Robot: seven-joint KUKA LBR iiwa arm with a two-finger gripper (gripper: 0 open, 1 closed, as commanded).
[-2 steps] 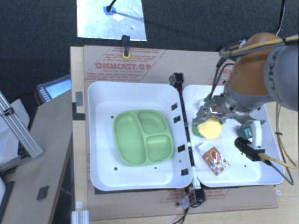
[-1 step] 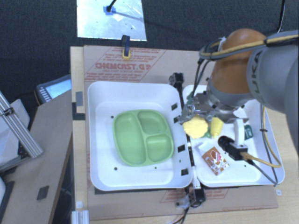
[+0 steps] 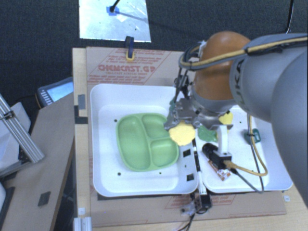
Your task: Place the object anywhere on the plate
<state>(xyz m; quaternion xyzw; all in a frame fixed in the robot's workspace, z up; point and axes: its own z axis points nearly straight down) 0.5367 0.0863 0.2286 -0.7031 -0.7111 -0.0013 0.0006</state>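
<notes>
At the near edge, the left bin (image 3: 144, 189) and the right bin (image 3: 269, 170) show their smooth white rims, shallow and round-cornered, side by side on brown cardboard (image 3: 144, 66) printed in red. In the left bin lies the plate (image 3: 139, 150), a glossy pale-green tray with rounded corners. Raised ridges part it into one long section on the left and two smaller ones on the right. At the plate's right rim, where the two bins meet, is the yellow lump (image 3: 182, 134). It is matte and soft-edged, roughly round with an uneven outline. It is a little wider across the view than it is deep, so it has no marked long axis and points no clear way. Its left part overlaps the plate's rim, its right part overlaps the bin wall, and I cannot tell whether it touches either. Its top is tucked up into the gripper (image 3: 181, 127), whose grey metal fingers (image 3: 169, 124) come down on either side and pinch it. Just right of the lump, in the right bin, a darker green piece (image 3: 208, 133) shows partly from under the gripper. Above stands the arm (image 3: 274, 76), matte grey and bulky, with its rounded orange band (image 3: 219, 66). Farther back, a small yellow-and-black clip (image 3: 129, 48) sits at the cardboard's far edge. Beyond it a shiny silver sheet (image 3: 114, 13) lies on dark carpet.
</notes>
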